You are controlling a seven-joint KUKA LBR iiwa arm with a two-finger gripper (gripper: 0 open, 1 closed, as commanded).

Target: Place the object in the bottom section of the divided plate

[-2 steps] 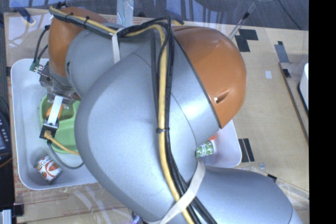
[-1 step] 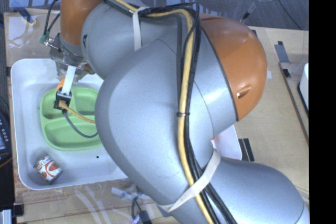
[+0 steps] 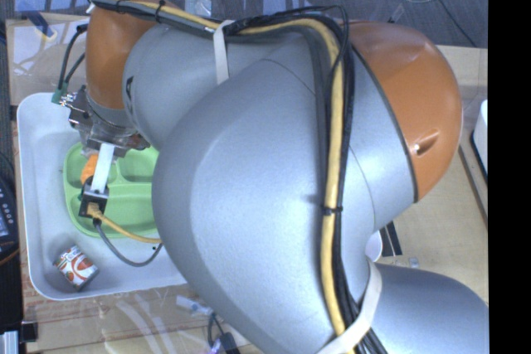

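Note:
A green divided plate (image 3: 133, 207) lies in the left white bin (image 3: 33, 178). A small orange object (image 3: 86, 167) rests in the plate's section at its far left end. My gripper (image 3: 104, 134) hangs low over the plate's upper left part, just above and to the right of the orange object. The grey arm, which has an orange band, covers most of the plate and the bin's right side.
A small crushed can (image 3: 75, 268) with red, white and orange print lies in the left bin's near left corner. The arm's bulk hides the middle of the bench and most of the right bin. Bare bin floor shows left of the plate.

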